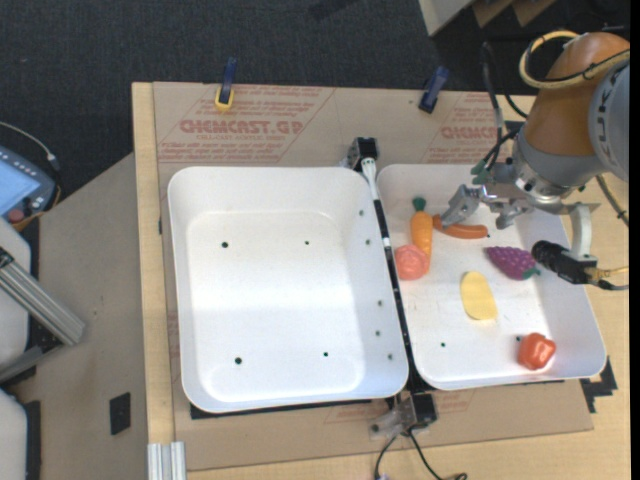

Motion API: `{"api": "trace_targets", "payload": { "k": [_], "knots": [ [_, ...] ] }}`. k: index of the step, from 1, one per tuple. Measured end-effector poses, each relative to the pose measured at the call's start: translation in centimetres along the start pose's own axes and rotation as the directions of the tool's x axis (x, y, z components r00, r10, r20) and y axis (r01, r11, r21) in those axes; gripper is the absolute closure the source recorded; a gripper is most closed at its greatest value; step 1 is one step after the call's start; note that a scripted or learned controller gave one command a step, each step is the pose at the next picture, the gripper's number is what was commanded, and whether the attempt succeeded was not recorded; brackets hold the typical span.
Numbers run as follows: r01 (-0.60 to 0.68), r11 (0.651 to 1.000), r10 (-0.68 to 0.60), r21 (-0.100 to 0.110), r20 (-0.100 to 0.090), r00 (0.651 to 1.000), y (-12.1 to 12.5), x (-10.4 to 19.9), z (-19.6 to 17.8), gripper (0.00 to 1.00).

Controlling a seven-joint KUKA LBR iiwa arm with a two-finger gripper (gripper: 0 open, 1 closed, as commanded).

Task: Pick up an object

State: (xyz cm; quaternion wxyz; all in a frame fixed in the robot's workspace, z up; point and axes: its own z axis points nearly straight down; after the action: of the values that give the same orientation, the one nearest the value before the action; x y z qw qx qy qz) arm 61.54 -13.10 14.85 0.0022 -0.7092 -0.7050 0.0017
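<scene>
Jaws (487,206) low over right bin (590,353), just above red chili (463,231); grip state indeterminate, fingertips hard to resolve. Nearby: carrot (422,232), purple grapes (511,261).

A robotics lab: I work from an industrial arm (575,98) over a worktop (300,118) topped with printed cardboard held down by blue clamps (227,83). Two white bins (270,278) are fixed side by side with black brackets, the right one (570,308) stocked with plastic toy food. Cables trail off the front edge; dark carpet surrounds the rig.
</scene>
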Motion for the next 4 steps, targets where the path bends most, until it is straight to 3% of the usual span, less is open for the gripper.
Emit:
{"api": "trace_targets", "payload": {
  "k": [1, 2, 3, 4],
  "knots": [
    [0.018, 1.0, -0.018, -0.014, -0.003, 1.0, 5.3, 11.2, -3.9, 0.0],
    [0.012, 1.0, -0.012, 0.0, -0.002, 1.0, 0.9, 18.4, -3.6, 0.0],
    [0.011, 1.0, -0.011, -0.008, -0.001, 1.0, 5.0, 23.3, -0.3, 0.0],
    [0.014, 1.0, -0.014, -0.013, -0.004, 1.0, 4.9, 31.5, -5.0, 0.0]
  ]
}}
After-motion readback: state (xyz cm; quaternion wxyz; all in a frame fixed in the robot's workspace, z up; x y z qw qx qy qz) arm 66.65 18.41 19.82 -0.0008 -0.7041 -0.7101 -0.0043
